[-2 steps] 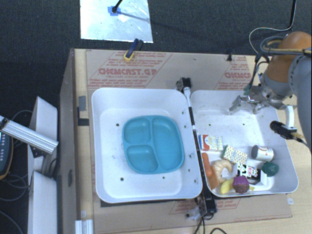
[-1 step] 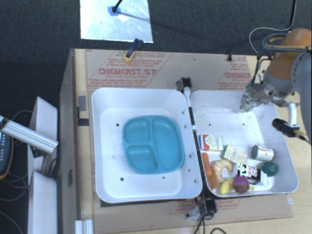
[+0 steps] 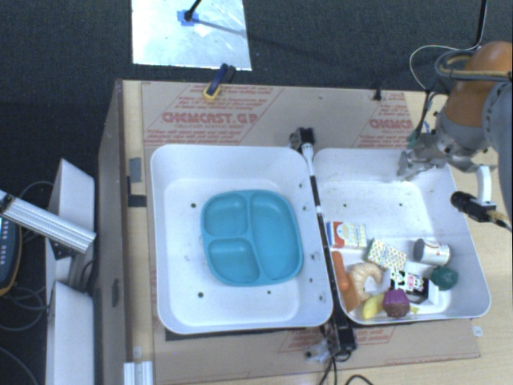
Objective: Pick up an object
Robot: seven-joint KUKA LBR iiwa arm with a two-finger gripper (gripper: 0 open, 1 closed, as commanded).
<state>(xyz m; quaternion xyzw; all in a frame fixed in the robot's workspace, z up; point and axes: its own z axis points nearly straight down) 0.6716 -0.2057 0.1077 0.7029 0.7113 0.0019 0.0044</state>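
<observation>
Objects to pick from are all heaped in the near corner of the right bin [image 3: 377, 195], so that is where I judge any grasp has to happen. Going from the left: the left bin [image 3: 172, 215] holds a blue sectioned tray [image 3: 251, 237] lying flat in its middle, away from every wall; I read it as a drop-off spot, though nothing confirms that.

Across the divider, the pile starts with a small white and orange carton [image 3: 346, 235] lying flat, then an orange carrot-like piece [image 3: 341, 273] along the bin's left wall, a tan pastry-like thing [image 3: 365, 274], a yellow piece [image 3: 369, 306], a patterned packet [image 3: 387, 255], a purple lump [image 3: 396, 301], a black and white box [image 3: 410, 283], a small white cup [image 3: 432, 252] on its side and a dark green ball [image 3: 443, 278]. They touch or overlap, likely having slid into the low near corner, and I cannot tell where some end.

The gripper [image 3: 410, 163] hangs over the bin's far right corner, well apart from the pile. It is small and blurred, so I cannot tell whether the fingers are open or closed; I see nothing held. The arm [image 3: 473, 111] is cut off at the right edge of the view.
</observation>
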